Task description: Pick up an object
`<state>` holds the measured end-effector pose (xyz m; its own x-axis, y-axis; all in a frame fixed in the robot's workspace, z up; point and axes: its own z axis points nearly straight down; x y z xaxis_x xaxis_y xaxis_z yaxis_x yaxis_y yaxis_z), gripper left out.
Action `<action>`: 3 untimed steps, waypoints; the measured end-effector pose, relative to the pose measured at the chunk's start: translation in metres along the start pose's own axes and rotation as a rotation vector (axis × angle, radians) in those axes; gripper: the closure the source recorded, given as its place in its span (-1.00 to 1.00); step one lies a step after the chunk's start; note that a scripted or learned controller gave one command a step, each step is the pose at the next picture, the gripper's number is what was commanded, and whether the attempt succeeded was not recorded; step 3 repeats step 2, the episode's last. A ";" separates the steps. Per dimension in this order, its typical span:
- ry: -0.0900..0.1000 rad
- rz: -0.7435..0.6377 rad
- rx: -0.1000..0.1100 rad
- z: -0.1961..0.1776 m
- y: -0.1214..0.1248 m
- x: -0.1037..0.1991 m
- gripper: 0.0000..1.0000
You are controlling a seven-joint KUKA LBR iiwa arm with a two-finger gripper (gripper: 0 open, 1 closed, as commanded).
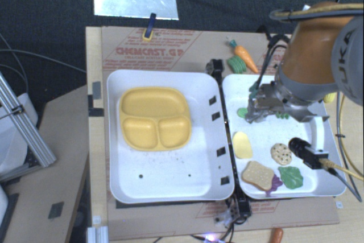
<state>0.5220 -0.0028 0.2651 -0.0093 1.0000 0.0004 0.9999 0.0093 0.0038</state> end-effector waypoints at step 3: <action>0.001 0.004 0.001 -0.016 -0.034 0.103 1.00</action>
